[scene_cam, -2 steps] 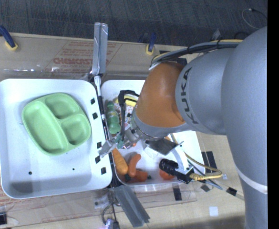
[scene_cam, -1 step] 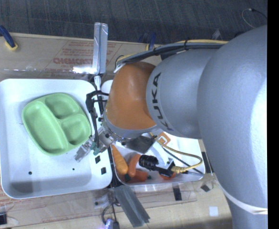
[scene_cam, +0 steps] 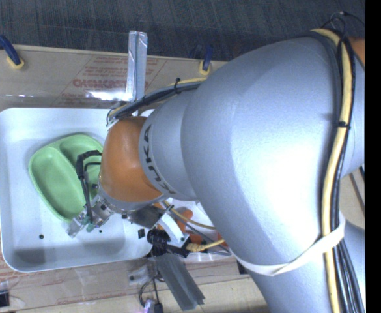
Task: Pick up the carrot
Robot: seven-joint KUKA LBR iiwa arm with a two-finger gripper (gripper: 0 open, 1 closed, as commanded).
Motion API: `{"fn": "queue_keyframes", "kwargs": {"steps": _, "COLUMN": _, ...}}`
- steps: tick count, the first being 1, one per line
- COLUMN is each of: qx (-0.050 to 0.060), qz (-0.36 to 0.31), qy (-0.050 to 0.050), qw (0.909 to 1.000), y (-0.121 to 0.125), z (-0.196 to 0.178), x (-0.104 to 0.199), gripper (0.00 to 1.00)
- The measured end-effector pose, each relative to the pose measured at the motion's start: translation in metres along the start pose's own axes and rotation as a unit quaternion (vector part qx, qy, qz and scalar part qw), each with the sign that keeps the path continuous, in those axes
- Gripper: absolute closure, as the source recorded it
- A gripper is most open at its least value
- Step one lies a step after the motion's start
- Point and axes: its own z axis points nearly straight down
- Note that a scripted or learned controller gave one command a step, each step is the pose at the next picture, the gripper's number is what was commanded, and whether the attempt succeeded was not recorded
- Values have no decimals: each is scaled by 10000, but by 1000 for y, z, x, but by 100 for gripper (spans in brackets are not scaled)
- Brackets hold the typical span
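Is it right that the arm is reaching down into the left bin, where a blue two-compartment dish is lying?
Not quite: the dish is green, not blue. The camera view shows the arm reaching down into the left bin, where the green two-compartment dish is lying, with the tool at the dish's near edge.

The bulky grey metal arm (scene_cam: 262, 155) reaches in from the right and fills much of the view, its upper link sloping down toward the lower left; a yellow-and-black cable runs along its right flank; the orange band (scene_cam: 126, 162) rings the wrist; below it the small metallic hand (scene_cam: 86, 222) points down and left, too small to read.
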Motion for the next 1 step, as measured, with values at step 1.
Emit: {"fn": "queue_keyframes", "kwargs": {"steps": 1, "qx": 164, "qz": -614, "qy": 94, "qw": 9979, "y": 103, "z": -10, "x": 15, "gripper": 0}}
